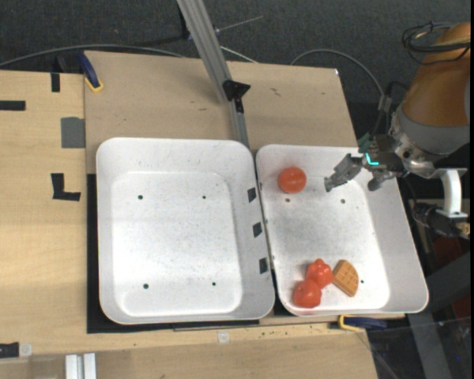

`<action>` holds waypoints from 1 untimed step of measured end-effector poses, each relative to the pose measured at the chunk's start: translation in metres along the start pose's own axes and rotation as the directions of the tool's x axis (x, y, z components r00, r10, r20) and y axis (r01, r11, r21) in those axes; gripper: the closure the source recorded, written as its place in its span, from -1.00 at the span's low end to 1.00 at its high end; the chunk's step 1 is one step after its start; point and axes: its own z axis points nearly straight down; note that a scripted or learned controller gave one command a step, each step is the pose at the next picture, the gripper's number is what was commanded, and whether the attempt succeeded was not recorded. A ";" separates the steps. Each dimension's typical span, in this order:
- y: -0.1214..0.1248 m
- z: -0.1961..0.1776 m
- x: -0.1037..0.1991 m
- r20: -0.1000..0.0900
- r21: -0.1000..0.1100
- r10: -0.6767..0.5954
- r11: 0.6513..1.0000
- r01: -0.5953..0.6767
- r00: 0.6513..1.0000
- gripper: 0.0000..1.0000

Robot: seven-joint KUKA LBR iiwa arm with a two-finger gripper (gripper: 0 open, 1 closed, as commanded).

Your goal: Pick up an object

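In the right bin lie a round red-orange ball near the far left corner, and at the near edge a red pepper-like piece, a red round piece and a tan waffle-like piece. My gripper hangs above the bin's far right part, to the right of the ball. Its two fingers stand apart, open, with nothing between them.
The left bin sits beside the right one. A grey metal pole slants across the bench behind the bins. Black clips sit along the seam between the bins. The arm enters from the right.
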 end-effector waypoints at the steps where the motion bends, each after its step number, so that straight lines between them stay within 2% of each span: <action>1: 0.001 -0.003 0.000 0.001 -0.005 -0.001 1.000 0.001 1.000 -1.00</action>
